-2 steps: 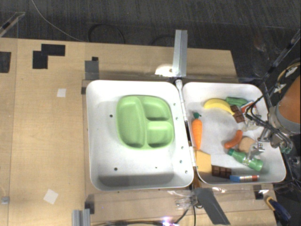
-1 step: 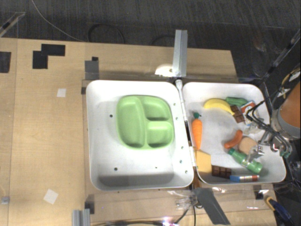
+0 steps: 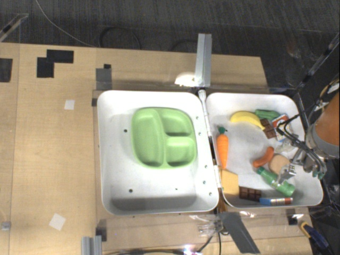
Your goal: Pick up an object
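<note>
one fixed cam, overhead, angled down, both bins (image 3: 106, 142) in frame

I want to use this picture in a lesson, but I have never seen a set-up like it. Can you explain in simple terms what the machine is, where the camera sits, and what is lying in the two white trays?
The one camera is fixed above the bench and looks down at a slant. The machine is a robot arm reaching in from the right; its gripper is low over the right bin, near that bin's right side. I cannot tell whether it holds anything.

The left bin holds a green divided plate.

The right bin holds toy foods and small items: a banana, a carrot, a sausage, a green bottle, a yellow block, a dark chocolate-like bar and a marker pen. A green piece lies beside the banana, too unclear to name.

Its job is to pick up one object.
</note>
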Available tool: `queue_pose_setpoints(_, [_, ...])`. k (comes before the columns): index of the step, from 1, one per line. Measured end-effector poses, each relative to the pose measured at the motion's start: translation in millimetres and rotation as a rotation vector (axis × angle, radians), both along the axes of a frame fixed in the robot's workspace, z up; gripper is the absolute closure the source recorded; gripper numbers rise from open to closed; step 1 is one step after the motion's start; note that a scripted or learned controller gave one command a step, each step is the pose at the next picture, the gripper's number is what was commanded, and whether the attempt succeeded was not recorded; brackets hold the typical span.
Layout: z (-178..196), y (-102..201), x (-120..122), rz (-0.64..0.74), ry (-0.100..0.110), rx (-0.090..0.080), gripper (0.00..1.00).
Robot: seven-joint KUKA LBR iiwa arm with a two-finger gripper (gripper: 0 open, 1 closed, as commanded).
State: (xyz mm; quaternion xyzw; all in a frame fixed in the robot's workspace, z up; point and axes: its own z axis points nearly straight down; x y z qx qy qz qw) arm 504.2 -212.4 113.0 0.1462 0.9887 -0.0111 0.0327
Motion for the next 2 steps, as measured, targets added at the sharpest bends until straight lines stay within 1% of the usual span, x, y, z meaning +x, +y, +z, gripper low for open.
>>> queue_pose_setpoints(1, [-23, 17, 17, -0.09, 0.043, 0.03, 0.0])
queue_pose_setpoints(2, [-23, 48, 5, -0.223, 0.038, 0.034, 0.0])
